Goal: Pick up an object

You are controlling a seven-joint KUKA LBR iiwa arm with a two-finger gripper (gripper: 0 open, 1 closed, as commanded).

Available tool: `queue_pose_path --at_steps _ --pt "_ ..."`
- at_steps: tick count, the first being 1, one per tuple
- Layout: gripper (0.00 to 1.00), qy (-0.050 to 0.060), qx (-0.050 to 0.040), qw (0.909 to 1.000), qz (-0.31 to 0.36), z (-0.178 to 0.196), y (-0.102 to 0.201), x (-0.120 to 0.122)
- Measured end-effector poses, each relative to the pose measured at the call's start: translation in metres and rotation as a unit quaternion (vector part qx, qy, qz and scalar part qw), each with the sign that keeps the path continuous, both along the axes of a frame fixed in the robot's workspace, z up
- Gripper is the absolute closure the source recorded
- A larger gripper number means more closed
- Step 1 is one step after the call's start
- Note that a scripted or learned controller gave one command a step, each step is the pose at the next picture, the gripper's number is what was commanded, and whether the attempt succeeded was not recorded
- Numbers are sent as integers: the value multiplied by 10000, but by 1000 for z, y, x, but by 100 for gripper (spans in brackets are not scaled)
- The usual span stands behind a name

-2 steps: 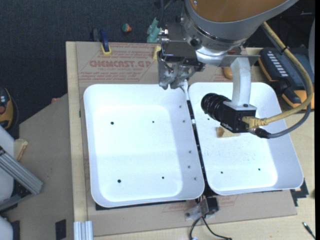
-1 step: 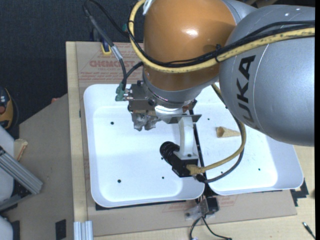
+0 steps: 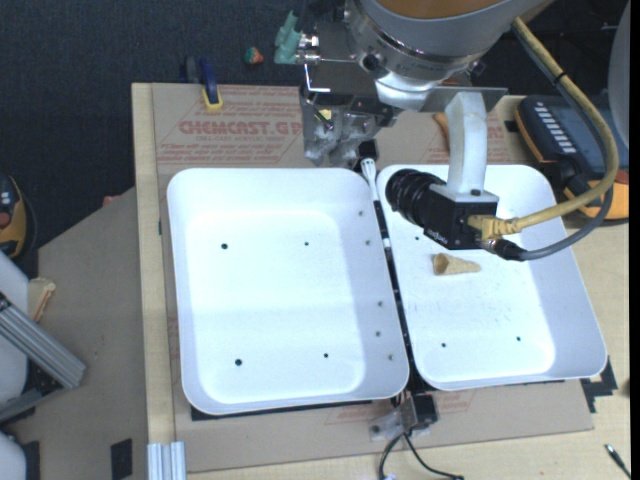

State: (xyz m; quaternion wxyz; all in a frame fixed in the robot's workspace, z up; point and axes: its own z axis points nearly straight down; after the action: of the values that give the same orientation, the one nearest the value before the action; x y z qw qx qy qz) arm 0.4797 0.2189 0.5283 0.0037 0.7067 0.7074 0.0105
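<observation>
The arm's gripper (image 3: 340,133) hangs above the far edge of the left bin (image 3: 200,268); I cannot tell how it is set; a small tan piece (image 3: 455,263) lies in the right bin (image 3: 560,318), beside the black camera (image 3: 435,208), so the gripper is well apart from it.

Two shallow white bins, the left bin (image 3: 200,268) and the right bin (image 3: 560,318), sit touching side by side on a brown board (image 3: 250,123) printed with red lettering. A blue-and-yellow clamp (image 3: 209,83) grips the board's far edge, while a black device with an orange rim (image 3: 555,133) rests beyond the right bin.
</observation>
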Motion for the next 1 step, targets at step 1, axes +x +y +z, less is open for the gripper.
queue_pose_path --at_steps 1 --pt "100 185 -88 9998 -10 -169 6 -1"
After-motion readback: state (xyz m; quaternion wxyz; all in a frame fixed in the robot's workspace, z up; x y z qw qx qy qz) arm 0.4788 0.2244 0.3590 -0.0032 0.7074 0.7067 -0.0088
